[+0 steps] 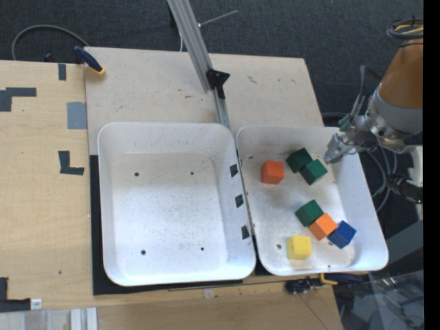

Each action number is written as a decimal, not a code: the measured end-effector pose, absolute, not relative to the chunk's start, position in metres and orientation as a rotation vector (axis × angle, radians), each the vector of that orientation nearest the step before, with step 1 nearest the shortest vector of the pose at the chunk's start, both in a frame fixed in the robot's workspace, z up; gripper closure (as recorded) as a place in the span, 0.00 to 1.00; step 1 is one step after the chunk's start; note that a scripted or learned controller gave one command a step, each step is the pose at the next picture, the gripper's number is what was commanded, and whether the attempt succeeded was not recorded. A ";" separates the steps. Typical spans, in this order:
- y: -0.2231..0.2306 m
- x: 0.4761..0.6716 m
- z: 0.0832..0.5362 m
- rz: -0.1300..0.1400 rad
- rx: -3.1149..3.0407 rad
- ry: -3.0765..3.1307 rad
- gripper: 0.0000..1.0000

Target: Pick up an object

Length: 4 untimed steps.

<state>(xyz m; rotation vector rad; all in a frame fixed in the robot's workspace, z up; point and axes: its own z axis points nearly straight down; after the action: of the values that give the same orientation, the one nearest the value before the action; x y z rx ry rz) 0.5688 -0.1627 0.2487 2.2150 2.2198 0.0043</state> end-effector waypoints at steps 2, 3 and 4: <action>-0.102 0.560 0.284 0.001 2.215 2.230 1.00; -0.061 0.549 0.272 -0.003 2.218 2.229 1.00; -0.010 0.537 0.253 -0.004 2.217 2.231 1.00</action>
<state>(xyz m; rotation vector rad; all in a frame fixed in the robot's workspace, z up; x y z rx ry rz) 0.5372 -0.0096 0.2528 2.2172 2.2310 -0.0037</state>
